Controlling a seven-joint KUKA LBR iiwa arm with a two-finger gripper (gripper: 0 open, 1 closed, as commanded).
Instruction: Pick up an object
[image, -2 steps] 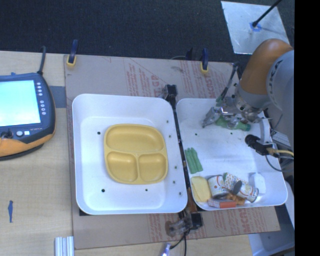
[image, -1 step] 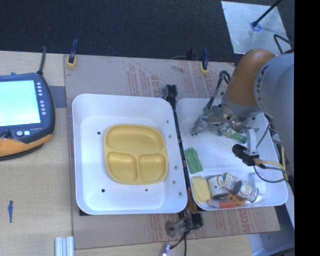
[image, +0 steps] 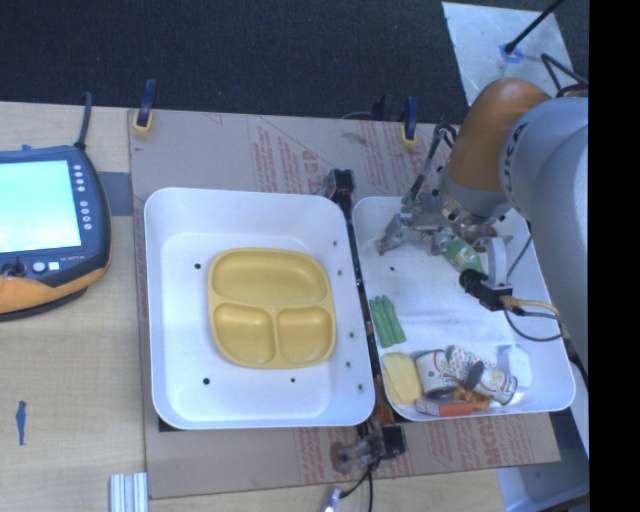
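Arm's wrist covers right bin's (image: 395, 205) far corner — gripper (image: 437, 232) fingers too blurred to read. Clutter pile (image: 462, 380) at near end — items indistinguishable. Pendant (image: 45, 228) cut by left edge.

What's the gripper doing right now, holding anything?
Gripper: low over the far end of the right bin; whether it holds anything cannot be told.
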